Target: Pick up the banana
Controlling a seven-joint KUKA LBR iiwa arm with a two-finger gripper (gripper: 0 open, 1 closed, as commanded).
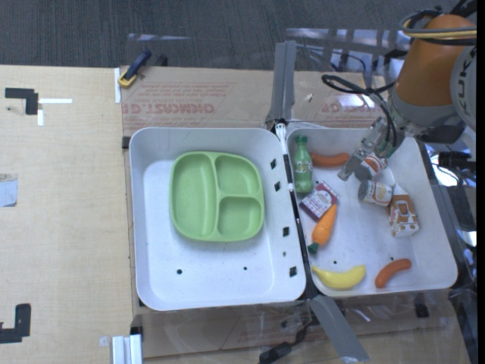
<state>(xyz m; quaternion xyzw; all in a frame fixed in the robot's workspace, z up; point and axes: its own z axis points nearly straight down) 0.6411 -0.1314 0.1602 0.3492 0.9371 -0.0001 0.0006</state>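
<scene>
The yellow banana [339, 277] lies flat near the front edge of the right bin [436, 226], its curve opening upward. My gripper [362, 165] hangs over the back half of that bin, well behind the banana and a little to its right. It sits just above a small white can [375, 192]. Nothing of the banana is near it.
The right bin also holds a green bottle [303, 165], an orange sausage [330, 158], a purple packet [318, 201], a carrot [324, 225], a small carton [402, 215] and a red sausage [392, 271]. A green divided plate [217, 196] lies in the left bin [151, 226].
</scene>
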